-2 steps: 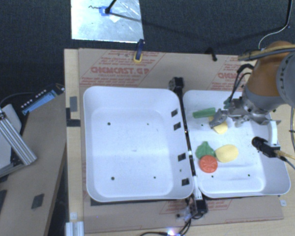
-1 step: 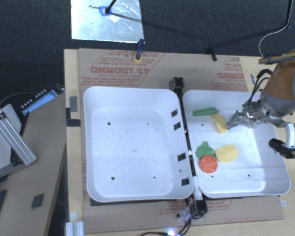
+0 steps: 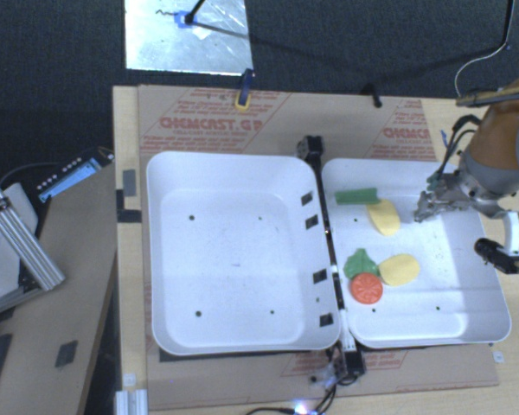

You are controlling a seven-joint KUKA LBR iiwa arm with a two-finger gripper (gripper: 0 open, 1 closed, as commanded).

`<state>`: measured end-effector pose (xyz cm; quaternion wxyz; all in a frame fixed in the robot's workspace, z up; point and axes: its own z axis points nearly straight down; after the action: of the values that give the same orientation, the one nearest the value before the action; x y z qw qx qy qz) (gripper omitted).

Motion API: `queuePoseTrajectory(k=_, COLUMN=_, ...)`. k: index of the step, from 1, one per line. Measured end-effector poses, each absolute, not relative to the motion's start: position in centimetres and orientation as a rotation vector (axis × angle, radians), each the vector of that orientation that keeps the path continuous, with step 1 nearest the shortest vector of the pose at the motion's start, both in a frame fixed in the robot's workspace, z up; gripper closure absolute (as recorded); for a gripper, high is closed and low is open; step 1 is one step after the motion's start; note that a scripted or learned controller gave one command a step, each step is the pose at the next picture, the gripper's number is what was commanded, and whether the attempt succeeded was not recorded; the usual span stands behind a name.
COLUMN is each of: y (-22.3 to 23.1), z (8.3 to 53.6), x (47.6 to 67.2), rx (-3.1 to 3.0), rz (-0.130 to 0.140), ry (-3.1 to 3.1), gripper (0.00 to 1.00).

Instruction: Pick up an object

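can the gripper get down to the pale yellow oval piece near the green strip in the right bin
Probably yes. The gripper hangs just right of the pale yellow oval piece in the right white bin, with bare floor between them. The flat green strip lies close at its upper left and may crowd a grasp.

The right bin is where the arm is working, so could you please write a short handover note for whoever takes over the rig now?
Gripper: low over the right bin, near its far right side, nothing seen between its fingers.
Objects, all in the right bin: green strip, yellow piece nearest the gripper, second yellow piece, green leafy piece, red round piece.
Done: nothing picked up.
Left: grasp and lift one object; the near yellow piece looks the likeliest.
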<state>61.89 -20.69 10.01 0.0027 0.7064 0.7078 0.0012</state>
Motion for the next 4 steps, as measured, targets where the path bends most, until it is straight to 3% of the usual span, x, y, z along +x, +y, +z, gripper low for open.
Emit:
queuePoseTrajectory(k=1, y=-5.0, z=19.1, x=61.0, rx=2.197, rz=0.020, ry=2.241, gripper=1.00)
queuePoseTrajectory(k=2, y=1.5, z=23.4, x=66.1, rx=2.204, rz=0.015, ry=2.230, gripper=1.00)
queuePoseTrajectory(k=3, y=-1.7, z=35.7, x=67.0, rx=2.211, rz=0.017, ry=2.213, gripper=1.00)
queuePoseTrajectory(k=4, y=5.5, z=38.4, x=66.9, rx=2.207, rz=0.010, ry=2.233, gripper=1.00)
